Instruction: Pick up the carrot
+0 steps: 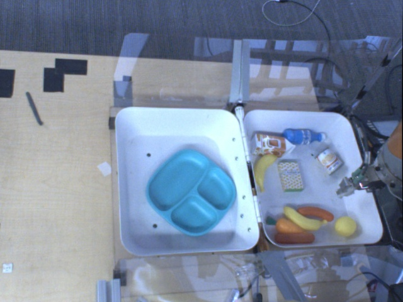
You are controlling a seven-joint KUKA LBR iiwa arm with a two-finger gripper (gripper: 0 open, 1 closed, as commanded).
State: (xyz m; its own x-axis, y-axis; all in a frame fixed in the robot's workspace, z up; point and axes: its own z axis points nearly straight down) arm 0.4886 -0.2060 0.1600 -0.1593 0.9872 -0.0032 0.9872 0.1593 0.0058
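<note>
Orange carrot [287, 225] lies beside an illegibly labelled can [329, 160].

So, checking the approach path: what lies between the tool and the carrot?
In the camera view, the stretch from the tool to the carrot is mostly bare bin floor; near the carrot lie a hot dog and banana.

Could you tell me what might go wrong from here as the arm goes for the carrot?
1. The carrot lies packed in the right bin among a banana and two red-orange sausage-like pieces, so the end effector could easily close on a neighbour instead.
2. It sits near the bin's front wall, leaving little room for fingers.
3. The lemon lies between end effector and carrot and may get knocked.
</note>
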